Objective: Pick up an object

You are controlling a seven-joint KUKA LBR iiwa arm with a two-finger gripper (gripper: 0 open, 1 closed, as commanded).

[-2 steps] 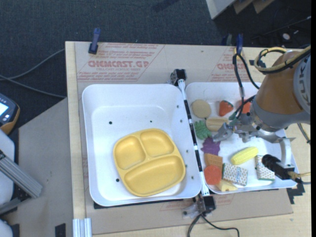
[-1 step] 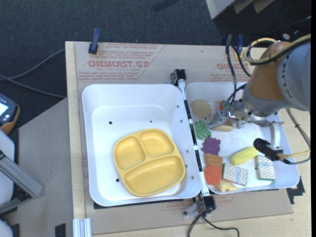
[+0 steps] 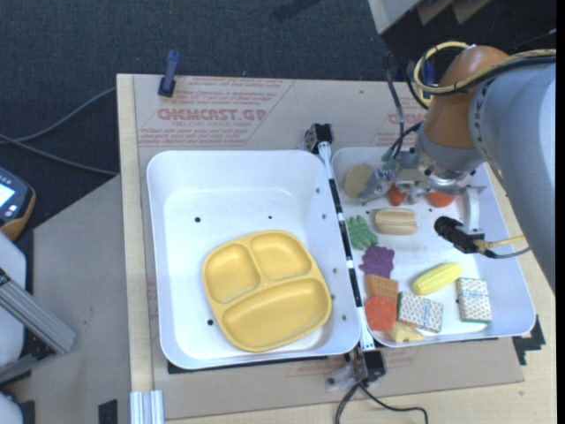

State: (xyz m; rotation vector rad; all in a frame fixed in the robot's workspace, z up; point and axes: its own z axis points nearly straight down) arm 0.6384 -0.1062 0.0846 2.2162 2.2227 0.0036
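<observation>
We see two white bins side by side on a bench covered with printed cardboard (image 3: 221,113). The left bin (image 3: 177,193) holds a yellow divided plate (image 3: 265,290), three compartments, lying flat toward the near side. A black clip (image 3: 319,134) sits at the far end of the seam between the bins, and another clip (image 3: 371,363) at the near end. A blue clamp (image 3: 168,71) grips the far edge of the cardboard, well apart from everything else.

The right bin (image 3: 521,303) is crowded with toy food. A hot dog bun (image 3: 395,221) lies near the middle, just below the gripper (image 3: 402,184). Beside it, along the seam, we find a green leafy piece (image 3: 359,232), then purple grapes (image 3: 379,260), an orange cracker (image 3: 381,285) and a red-orange piece (image 3: 380,312). A corn cob (image 3: 436,278) lies tilted toward the right, with two patterned boxes nearby: one (image 3: 419,312) near the front, another (image 3: 474,299) to its right. A tan round piece (image 3: 357,180) sits at the far left corner, touching or just beside the gripper. A red piece (image 3: 440,199) shows partly under the wrist.

The arm (image 3: 521,122) comes in from the right, its orange band (image 3: 455,104) above the wrist, cables looping around it. The gripper hangs low over the far part of the right bin, above the bun; we cannot tell how it stands or whether it grips anything.
</observation>
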